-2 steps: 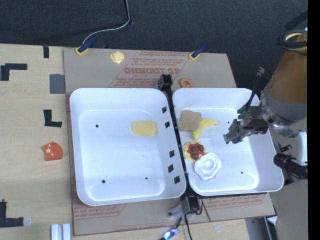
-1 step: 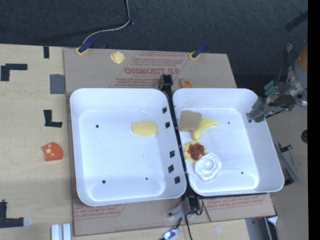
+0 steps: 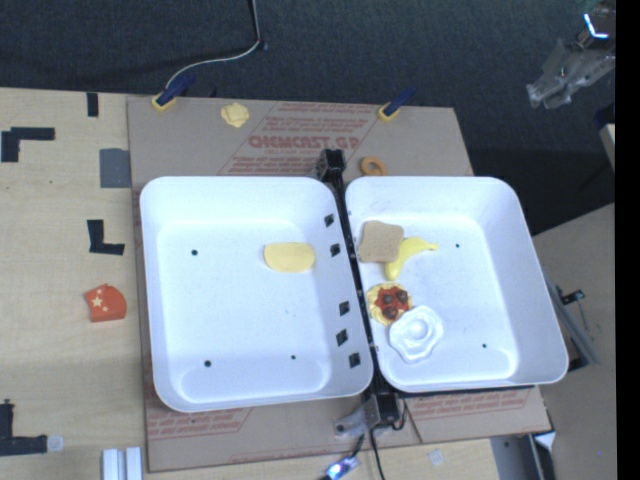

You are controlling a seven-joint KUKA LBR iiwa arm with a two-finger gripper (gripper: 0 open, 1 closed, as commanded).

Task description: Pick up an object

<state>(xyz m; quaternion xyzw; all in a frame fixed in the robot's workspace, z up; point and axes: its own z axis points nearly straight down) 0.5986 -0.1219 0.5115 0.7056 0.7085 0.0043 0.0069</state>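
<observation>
Nearest, two white bins sit side by side. Left bin point(image 3: 170, 298) holds one yellow oval piece point(image 3: 289, 257). Right bin point(image 3: 520, 298) holds four: brown toast slice point(image 3: 380, 240), banana point(image 3: 406, 255), small pizza point(image 3: 389, 301), white fried egg point(image 3: 415, 334). Gripper point(image 3: 568, 68) hangs top right, well apart; finger state cannot be told.

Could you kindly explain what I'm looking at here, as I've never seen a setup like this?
One camera looks down at a slant on a bench with two shallow white bins. The left bin holds a flat yellow oval piece. The right bin holds a tan square slice, a yellow banana-shaped toy, a small red-and-yellow pizza-like piece and a white fried-egg shape. The robot arm's hand hovers at upper right, away from the bins, with nothing visibly held.
</observation>
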